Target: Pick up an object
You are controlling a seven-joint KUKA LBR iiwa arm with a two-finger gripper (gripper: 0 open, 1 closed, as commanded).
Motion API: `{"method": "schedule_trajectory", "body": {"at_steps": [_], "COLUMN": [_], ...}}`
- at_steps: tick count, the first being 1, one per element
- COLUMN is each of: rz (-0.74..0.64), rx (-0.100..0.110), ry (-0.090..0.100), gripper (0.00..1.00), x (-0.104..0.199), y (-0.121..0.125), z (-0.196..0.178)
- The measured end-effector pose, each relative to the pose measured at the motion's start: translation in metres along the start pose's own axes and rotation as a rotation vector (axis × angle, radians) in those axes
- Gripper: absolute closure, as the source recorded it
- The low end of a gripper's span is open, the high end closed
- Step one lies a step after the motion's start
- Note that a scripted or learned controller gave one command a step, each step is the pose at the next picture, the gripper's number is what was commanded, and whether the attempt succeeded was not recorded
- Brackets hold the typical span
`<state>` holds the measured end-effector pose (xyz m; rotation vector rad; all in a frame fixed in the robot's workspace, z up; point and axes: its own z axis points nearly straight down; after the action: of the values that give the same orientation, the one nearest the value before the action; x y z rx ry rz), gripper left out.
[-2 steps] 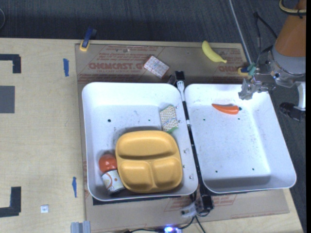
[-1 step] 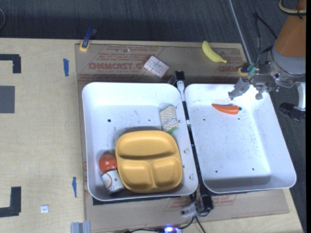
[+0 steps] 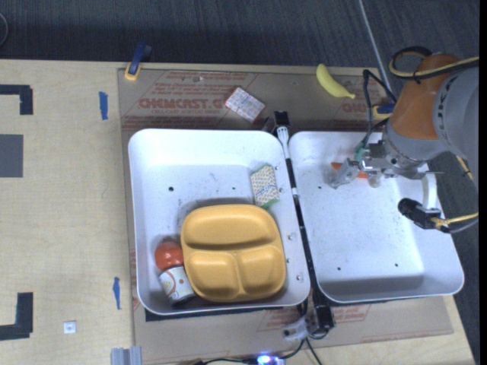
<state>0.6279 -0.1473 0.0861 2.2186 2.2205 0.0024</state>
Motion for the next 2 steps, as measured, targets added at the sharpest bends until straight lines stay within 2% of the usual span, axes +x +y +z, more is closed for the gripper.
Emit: {"method": "schedule_trajectory", "body": {"at_steps": [1, 2], "rz": [0.000, 0.000], "rx": [-0.002, 0.000], "ry": [-0.001, -0.001], "gripper": [1.00, 1.00], "x": [0.000, -0.034], "y": [0.001, 0.019], "z": [-0.010, -0.070]}}
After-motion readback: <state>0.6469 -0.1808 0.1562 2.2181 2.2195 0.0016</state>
